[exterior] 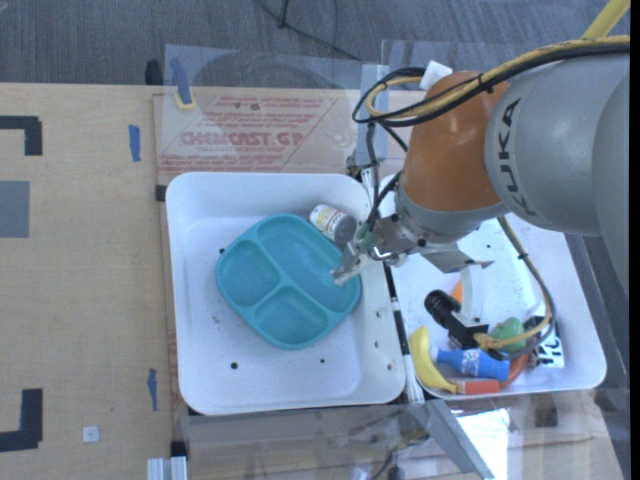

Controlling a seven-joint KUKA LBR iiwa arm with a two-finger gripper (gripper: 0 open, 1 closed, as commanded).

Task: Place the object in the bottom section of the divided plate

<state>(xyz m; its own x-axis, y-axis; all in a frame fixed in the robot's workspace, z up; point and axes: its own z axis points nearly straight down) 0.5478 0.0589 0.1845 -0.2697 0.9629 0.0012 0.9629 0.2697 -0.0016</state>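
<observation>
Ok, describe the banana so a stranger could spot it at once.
Start at the right-hand white bin, beside the bin that holds the teal divided plate. At the edge of its pile of objects nearest the plate's bin lies the banana, curved and the pile's one large yellow object.

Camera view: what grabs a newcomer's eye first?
The big grey arm with its orange band fills the upper right, its gripper hanging over the right edge of the teal divided plate in the left bin. Next, the bright clutter in the right bin, with a banana at its near-left corner.
</observation>
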